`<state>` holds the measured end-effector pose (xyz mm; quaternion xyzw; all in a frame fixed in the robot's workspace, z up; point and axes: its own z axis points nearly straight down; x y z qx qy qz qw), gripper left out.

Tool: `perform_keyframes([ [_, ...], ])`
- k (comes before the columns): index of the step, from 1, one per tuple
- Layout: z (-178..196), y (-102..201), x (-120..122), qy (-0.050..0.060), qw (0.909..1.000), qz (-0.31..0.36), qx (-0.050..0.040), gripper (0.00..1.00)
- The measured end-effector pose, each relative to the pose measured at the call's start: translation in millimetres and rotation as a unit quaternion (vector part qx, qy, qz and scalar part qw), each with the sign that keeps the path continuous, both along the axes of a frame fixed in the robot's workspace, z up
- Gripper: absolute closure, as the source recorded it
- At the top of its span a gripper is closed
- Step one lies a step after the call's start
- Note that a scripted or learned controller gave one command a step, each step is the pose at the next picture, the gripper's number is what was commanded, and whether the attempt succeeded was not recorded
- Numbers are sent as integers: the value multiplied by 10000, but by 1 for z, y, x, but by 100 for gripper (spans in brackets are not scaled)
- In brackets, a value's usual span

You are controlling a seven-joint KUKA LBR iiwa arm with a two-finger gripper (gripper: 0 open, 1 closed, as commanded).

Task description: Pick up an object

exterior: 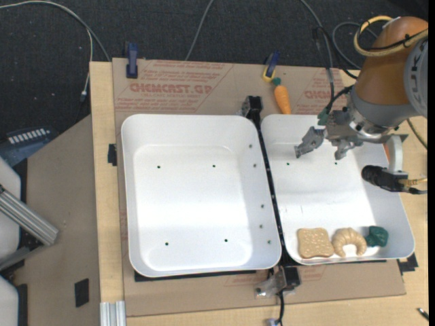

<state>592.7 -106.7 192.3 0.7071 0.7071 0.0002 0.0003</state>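
Along right bin (401, 223) near edge: tan toast (315, 243), pale croissant (349, 241), green lump (377, 236); gripper (325, 145) spread, empty.

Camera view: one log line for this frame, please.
hand: open, above right bin, holding nothing | cracker, croissant, green toy: along right bin's near edge | carrot: on bench behind bins

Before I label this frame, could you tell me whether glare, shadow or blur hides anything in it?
In the camera view the lighting is even and soft; the right bin and left bin are bright white with little surface detail, and shadows are faint. The cracker, croissant and green piece read clearly. The gripper looks slightly soft, its fingers spread.
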Motion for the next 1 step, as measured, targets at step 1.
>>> perform_keyframes([
  [1,40,21,-45,-15,10000,6,2,0],
])
